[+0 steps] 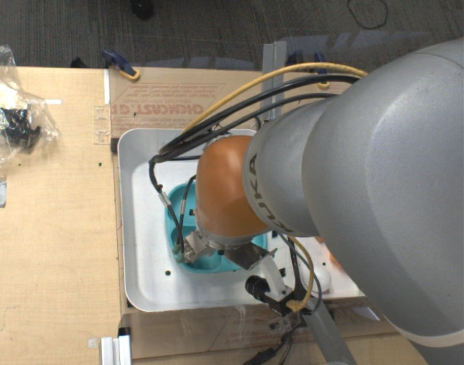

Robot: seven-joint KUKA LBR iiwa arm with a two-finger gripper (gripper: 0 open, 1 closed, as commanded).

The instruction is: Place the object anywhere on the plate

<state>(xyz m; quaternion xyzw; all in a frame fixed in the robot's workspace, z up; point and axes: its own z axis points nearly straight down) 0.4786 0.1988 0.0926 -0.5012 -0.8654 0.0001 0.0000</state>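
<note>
Arm low over the teal plate in the white bin

We see the teal plate (pixel 217 263) lying in the white bin (pixel 141 226), toward the bin's near edge, mostly hidden under the arm's orange band (pixel 224 192) and grey body (pixel 354 181). We cannot make out the object to be placed. The pincer (pixel 188 251) sits right over the plate's left part; whether it is spread or pinching anything we cannot tell. Yellow and black cables (pixel 239 101) arc over the bin's far edge. On the worktop's (pixel 49 242) far-left corner lies a clear bag of small black parts (pixel 17 120).
</note>
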